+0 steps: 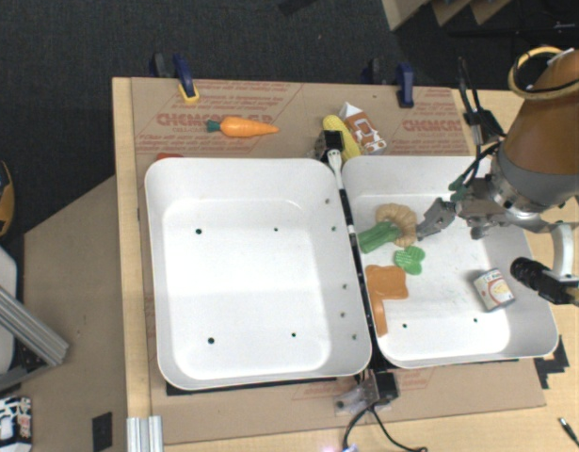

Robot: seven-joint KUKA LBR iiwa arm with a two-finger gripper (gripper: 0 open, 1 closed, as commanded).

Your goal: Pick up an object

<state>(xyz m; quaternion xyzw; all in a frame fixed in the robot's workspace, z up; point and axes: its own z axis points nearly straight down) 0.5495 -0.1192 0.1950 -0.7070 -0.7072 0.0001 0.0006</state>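
Our gripper (pixel 438 217) hangs over the right bin (pixel 515 342), its dark fingertips pointing toward the left side of that bin. We cannot tell from this view how the gripper is set, and nothing shows between its tips. Just beside the tips lies a tan pretzel-like piece (pixel 394 217), touching a green vegetable (pixel 376 238); a small green clump (pixel 410 258) and an orange block (pixel 385 283) lie a little nearer the bin's front. A small can (pixel 496 290) sits well apart, toward the right. For a clean pick, we judge it best to centre over one piece, descend straight, and avoid straddling two touching items. The left bin (pixel 176 205) holds no candidates. A carrot (pixel 244 128) rests on the cardboard (pixel 289 102) behind it.
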